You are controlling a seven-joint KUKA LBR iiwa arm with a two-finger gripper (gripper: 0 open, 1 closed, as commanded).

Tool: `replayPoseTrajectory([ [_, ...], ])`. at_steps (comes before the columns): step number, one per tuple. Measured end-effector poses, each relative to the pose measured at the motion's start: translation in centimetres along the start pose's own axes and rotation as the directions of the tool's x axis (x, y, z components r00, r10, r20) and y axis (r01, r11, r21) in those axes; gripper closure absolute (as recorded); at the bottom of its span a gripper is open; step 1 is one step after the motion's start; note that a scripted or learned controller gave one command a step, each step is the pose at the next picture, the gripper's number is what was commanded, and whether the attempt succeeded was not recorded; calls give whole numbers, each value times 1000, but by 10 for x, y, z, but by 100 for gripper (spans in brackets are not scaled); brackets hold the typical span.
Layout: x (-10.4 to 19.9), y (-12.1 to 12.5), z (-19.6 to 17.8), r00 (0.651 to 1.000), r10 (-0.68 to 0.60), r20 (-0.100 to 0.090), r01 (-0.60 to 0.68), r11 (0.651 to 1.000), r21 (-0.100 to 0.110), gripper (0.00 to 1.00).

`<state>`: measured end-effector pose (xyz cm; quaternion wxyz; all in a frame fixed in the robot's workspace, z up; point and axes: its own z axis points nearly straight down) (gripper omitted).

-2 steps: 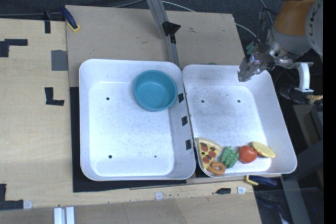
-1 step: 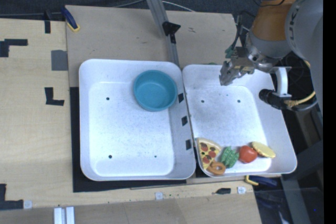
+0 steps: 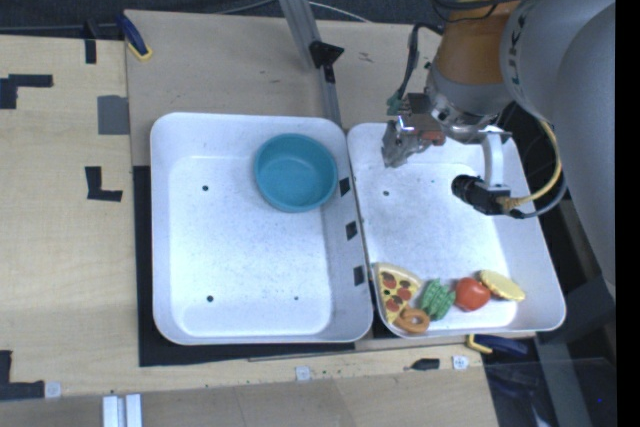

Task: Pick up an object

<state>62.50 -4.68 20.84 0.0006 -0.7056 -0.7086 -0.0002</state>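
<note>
Two white bins side by side on the table (image 3: pixel 60 215). Right bin (image 3: pixel 440 215): toys crowded along its near edge. Left bin (image 3: pixel 200 255): blue bowl (image 3: pixel 295 172) toward the far right corner. Hand (image 3: pixel 403 147) low over the right bin's far left corner, well apart from the toys; open or closed, cannot tell. Best carried to the near edge, centred over the red tomato (image 3: pixel 472 293), standing clearest between green piece (image 3: pixel 436 297) and yellow piece (image 3: pixel 502 286), then lowered straight.
</note>
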Motion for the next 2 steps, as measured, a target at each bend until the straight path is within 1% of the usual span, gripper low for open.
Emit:
replayPoseTrajectory([
  [1,62,-9,-2,1000,-1,0,1,1000,0,100],
  [2,118,-6,-18,1000,-1,0,1,1000,-1,100],
])
